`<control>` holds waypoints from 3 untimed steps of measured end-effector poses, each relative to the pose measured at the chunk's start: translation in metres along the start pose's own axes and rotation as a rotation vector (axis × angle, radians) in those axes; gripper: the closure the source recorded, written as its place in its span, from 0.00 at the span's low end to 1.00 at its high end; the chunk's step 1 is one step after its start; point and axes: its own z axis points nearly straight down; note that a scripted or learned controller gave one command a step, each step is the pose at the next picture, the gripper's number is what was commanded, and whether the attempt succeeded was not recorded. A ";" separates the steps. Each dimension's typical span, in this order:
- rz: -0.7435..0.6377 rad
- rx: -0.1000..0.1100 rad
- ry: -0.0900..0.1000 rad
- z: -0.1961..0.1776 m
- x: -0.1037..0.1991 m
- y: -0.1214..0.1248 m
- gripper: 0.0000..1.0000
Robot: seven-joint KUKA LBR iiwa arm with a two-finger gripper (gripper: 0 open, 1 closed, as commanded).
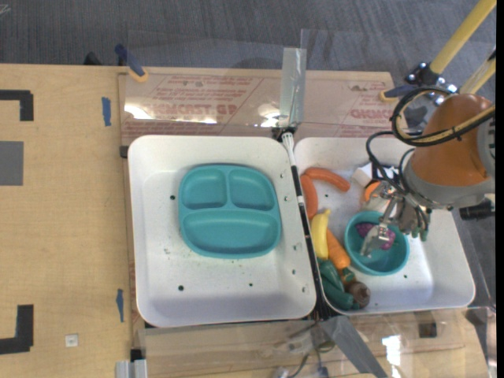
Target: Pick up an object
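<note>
Arm (449,152): one unit. Rounded orange band above the wrist, grey casing at the frame's right edge. Black cables (409,120) looped over the band. Gripper (386,228): slim metal fingers, small exposed metal parts and thin wires at its base.

We found a light wooden bench (63,235) bearing two shallow white bins side by side. The left bin (150,290) and the right bin (449,278) touched along their inner edges. Black marks and strips of blue tape (105,111) lay directly on the bench surface.
</note>
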 end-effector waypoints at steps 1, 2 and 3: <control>0.079 -0.002 -0.005 0.000 -0.021 0.037 0.00; 0.234 -0.002 -0.010 -0.001 0.038 0.015 0.00; 0.220 0.000 -0.005 0.000 0.023 -0.041 0.00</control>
